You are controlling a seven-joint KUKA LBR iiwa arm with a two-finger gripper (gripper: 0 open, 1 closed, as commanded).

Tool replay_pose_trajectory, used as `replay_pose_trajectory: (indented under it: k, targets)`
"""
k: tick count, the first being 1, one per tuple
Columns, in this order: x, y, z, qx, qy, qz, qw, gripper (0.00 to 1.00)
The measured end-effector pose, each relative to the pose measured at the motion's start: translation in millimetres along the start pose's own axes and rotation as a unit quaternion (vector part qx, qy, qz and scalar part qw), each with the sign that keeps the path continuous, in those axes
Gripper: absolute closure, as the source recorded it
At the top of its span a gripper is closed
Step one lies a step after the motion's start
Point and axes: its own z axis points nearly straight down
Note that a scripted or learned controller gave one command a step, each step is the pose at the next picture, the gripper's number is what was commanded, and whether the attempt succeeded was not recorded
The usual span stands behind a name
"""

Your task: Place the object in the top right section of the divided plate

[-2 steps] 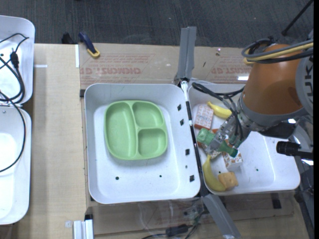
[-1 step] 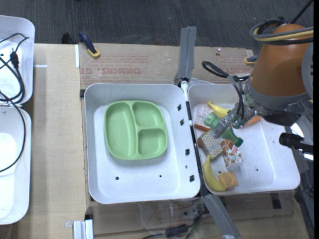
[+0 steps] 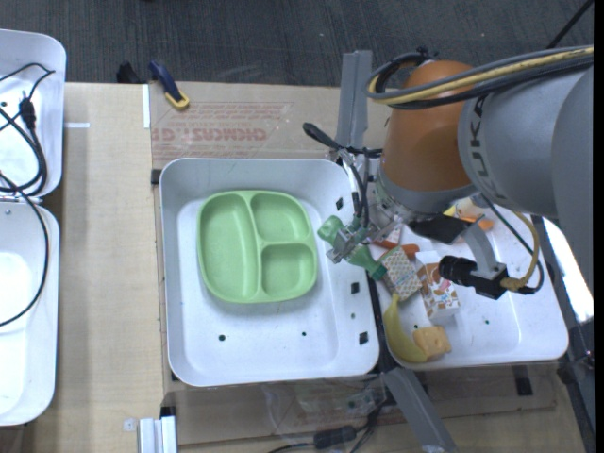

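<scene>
**Fingers at the bin divide: grip not readable**

The fingers (image 3: 345, 246) are seen as grey metal low on the gripper (image 3: 342, 239), but their state cannot be told: the slanted view is cluttered at that spot. A small pale green object (image 3: 331, 227) is seen right at the gripper's tip, touching the grey metal. Whether it is clamped between the fingers cannot be made out.

Gripper and object are located over the right inner wall of the left bin (image 3: 274, 333), just beside the rim shared with the right bin (image 3: 500, 338).

The divided plate (image 3: 209, 253), light green, lies flat in the left bin, towards its upper left. One long section is noted on the plate's left and two smaller ones on its right. The top right section (image 3: 280, 217) is bare. The pale green object is near the plate's right edge but apart from it, at about the height of that section.

The arm (image 3: 528, 149) is seen reaching in from the right, with the orange band (image 3: 425, 121) above the wrist and cables looped over it.

In the right bin, the following are noted:
- a dark green item (image 3: 375, 267) just below the gripper
- a patterned box (image 3: 401, 274) beside that item
- a small carton (image 3: 441, 300)
- a banana (image 3: 401, 338) along the near left corner
- orange pieces (image 3: 470, 217) partly hidden under the wrist
</scene>
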Motion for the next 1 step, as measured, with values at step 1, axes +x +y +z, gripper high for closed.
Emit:
replay_pose_trajectory:
  k: [1]
  targets:
    - [56.5, 20.1, 74.7, -0.005, -0.002, -0.089, 0.996, 1.0]
